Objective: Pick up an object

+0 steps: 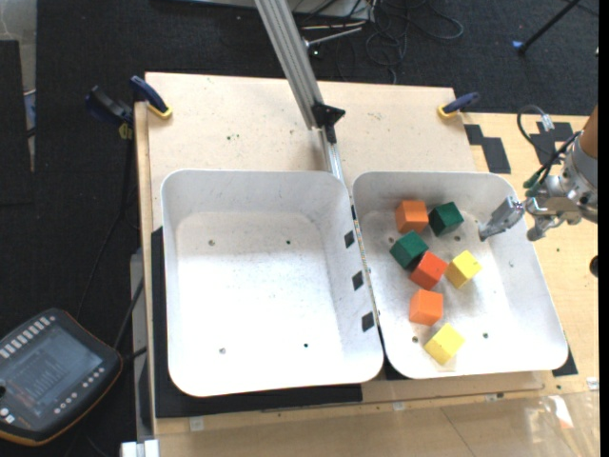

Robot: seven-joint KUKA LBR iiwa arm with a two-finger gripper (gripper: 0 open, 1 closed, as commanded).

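While seven coloured blocks lie clustered in the right bin [533, 284], the gripper [514, 219] hovers at its far right edge, fingers spread around nothing.

Robotics lab or test cell, not a home: a bare particle-board counter [400, 112] sits on dark floor with loose black cables [400, 17] trailing behind it, clamps [152, 98] gripping its back corners. A slanted aluminium rail [290, 46] runs in from above, and a robot teach pendant [52, 374] with screen and buttons lies at lower left. Two shallow white bins [257, 188] sit side by side, the right one with plain coloured test cubes [428, 269], typical research rig props.
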